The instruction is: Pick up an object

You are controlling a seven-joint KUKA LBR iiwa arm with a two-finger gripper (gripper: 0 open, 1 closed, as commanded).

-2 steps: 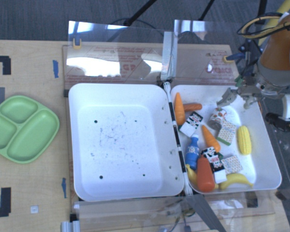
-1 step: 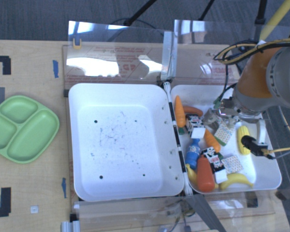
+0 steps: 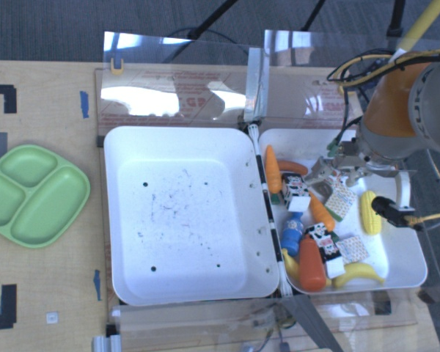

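bench (image 3: 44, 299): carries two white bins side by side
arm (image 3: 396, 108): reaching into right bin (image 3: 411, 270), likely hunting a grasp
toys: carrots (image 3: 273, 171), corn (image 3: 369, 211), banana (image 3: 359, 273), heaped in right bin
pincer (image 3: 336, 169): low over pile, cannot tell grip

green tray (image 3: 35, 194), orange carrot (image 3: 273, 171), seemingly yellow corn (image 3: 369, 213)

Bright, even overhead light. Strong glare on the clear panels (image 3: 177, 97) at the far side; soft shadows; the whole picture slightly blurred.
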